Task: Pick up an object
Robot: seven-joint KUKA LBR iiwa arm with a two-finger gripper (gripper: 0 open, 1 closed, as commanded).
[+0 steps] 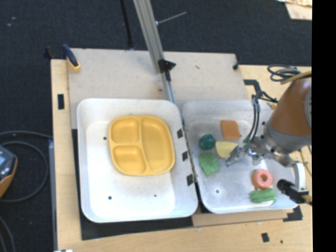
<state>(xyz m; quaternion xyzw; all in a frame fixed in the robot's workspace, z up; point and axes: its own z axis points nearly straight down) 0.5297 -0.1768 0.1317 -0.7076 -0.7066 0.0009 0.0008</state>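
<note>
The right bin [220,193] holds several small objects. An orange-brown block [230,129] lies near its back, with a dark green ball [207,141] to its left. A yellow piece [225,149] and a light green piece [209,164] sit in the middle. A pink ring [262,179] and a green oblong item [262,196] lie at the front right. My gripper [237,155] is low over the right bin, just right of the yellow piece and close to it. Nothing is seen held in it.
The left bin [94,193] carries a yellow divided plate [142,144]. A metal post [149,30] rises behind the bins. The arm's orange band [291,114] hangs over the right bin's right side. Cables [283,73] lie at the back right.
</note>
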